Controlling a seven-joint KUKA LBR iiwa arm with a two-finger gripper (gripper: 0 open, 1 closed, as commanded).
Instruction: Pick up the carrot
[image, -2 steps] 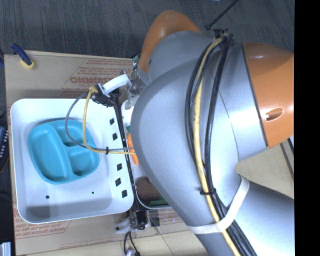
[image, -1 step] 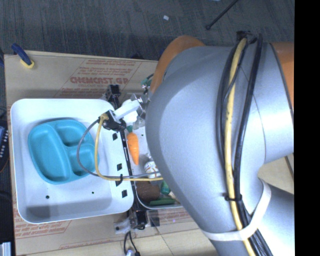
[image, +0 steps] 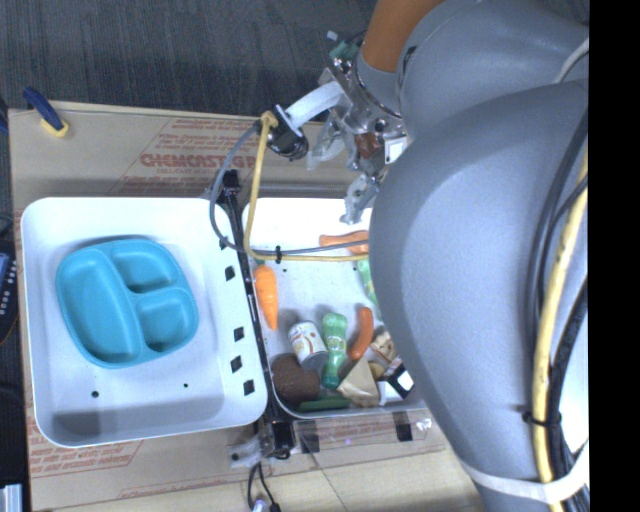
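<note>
The carrot (image: 266, 297) is a short orange cone lying against the left wall of the right bin (image: 300, 212), its tip pointing toward the front. My gripper (image: 357, 196) hangs over the bin's back edge, up and to the right of the carrot and well apart from it. Nothing can be seen held in it. The grey arm (image: 480, 260) covers the right half of this bin.
A thin orange piece (image: 344, 240) and an orange stick (image: 363, 332) also lie in the right bin, with a can (image: 308, 343), a green bottle (image: 333, 336) and a brown lump (image: 293, 380). The left bin (image: 60, 420) holds a blue divided plate (image: 125, 300). A yellow cable (image: 255, 190) crosses the divider.
</note>
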